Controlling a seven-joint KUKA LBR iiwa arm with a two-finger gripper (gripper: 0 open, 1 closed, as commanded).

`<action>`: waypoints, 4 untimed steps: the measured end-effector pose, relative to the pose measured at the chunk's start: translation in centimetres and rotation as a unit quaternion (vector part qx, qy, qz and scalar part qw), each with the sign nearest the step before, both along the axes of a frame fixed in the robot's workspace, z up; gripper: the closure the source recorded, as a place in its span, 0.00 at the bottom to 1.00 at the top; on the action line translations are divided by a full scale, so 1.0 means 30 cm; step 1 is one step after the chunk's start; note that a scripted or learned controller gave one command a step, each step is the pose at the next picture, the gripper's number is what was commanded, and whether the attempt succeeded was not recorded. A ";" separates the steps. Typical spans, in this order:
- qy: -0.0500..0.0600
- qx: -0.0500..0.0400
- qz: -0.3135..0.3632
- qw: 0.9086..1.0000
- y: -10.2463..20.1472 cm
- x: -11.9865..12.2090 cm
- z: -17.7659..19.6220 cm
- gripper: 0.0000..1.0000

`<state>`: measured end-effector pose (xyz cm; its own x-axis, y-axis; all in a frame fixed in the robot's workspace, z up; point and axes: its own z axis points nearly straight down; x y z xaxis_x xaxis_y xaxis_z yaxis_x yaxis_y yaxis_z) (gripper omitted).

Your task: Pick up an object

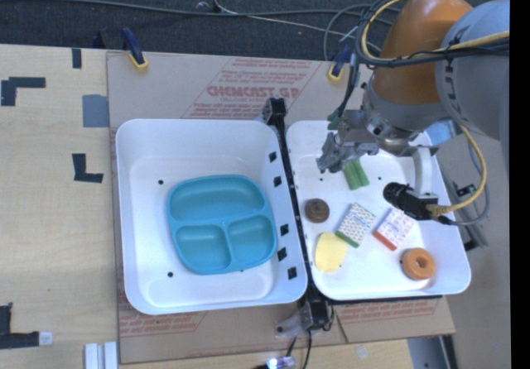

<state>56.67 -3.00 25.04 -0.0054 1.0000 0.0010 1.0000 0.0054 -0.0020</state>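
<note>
A: Two bins sit side by side, with a blue tray [221,222] in the left bin [132,194]. Everything loose lies in the right bin [451,280]. Taking the brown disc [316,210] as the marker: a yellow piece [330,252] sits just below it, a patterned packet [356,223] just to its right, a red and white packet [394,229] beyond that, and a doughnut [417,264] farthest right and lower.

B: And the gripper [334,152]?

A: Above the disc and slightly right, low over the bin floor. A green block [356,174] lies just beside its tips. I cannot tell how far apart its fingers stand, and nothing shows between them.

B: Is the block the likely target?

A: I judge so. It looks small, light and stiff, probably smooth plastic, so it could slip. Closing across its narrow width near the middle seems safest.
</note>
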 end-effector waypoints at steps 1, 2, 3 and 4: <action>0.001 -0.001 -0.001 1.000 0.140 -0.059 -0.044 1.00; 0.000 0.000 0.000 1.000 0.278 -0.090 -0.058 1.00; 0.001 -0.001 -0.001 1.000 0.427 -0.101 -0.080 1.00; 0.001 -0.001 -0.001 1.000 0.423 -0.101 -0.080 0.00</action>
